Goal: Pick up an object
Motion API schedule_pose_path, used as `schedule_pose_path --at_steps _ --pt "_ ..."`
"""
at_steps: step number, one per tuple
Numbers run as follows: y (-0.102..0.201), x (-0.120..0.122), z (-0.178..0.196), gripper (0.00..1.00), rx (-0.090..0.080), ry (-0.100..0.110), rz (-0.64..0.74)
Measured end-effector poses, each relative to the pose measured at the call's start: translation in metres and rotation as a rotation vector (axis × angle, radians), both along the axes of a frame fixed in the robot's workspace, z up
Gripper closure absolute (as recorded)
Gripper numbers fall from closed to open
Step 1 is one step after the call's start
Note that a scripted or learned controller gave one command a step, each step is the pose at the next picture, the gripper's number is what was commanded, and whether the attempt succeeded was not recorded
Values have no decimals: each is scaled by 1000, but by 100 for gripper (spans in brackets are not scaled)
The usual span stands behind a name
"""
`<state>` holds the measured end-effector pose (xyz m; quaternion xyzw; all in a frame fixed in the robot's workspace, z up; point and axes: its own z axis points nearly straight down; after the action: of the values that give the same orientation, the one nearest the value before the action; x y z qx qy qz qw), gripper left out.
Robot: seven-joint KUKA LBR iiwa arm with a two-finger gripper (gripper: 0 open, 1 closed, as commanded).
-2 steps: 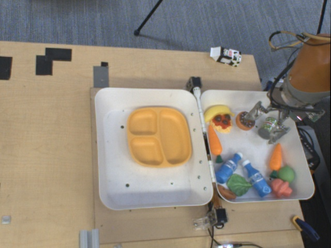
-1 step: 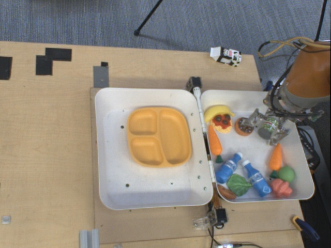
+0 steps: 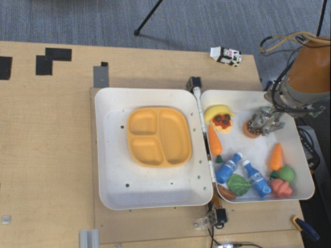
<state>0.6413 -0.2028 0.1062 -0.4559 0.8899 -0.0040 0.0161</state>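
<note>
Right, I have the arm (image 3: 309,71) reaching in over the right bin (image 3: 305,190), its orange band showing above the wrist, and the gripper (image 3: 265,122) is down low in that bin's upper part. It sits right over a small round brown object (image 3: 251,131); whether they touch, I cannot tell. I cannot tell from here whether the fingers are released or clenched, as they blur into a grey tangle. Elsewhere in that bin I see a yellow piece with a red top (image 3: 219,117), a carrot (image 3: 214,142) along the left wall, a second carrot (image 3: 276,157) towards the right, two blue bottles (image 3: 243,172), a green leaf (image 3: 239,184) and a green and pink piece (image 3: 283,182) in the near right corner. The left bin (image 3: 111,154) carries an orange divided plate (image 3: 158,136) on the tabletop (image 3: 46,154).
</note>
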Motion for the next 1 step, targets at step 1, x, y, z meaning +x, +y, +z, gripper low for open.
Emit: schedule_pose_path --at_steps 1 --pt "0 0 0 0 0 1 1"
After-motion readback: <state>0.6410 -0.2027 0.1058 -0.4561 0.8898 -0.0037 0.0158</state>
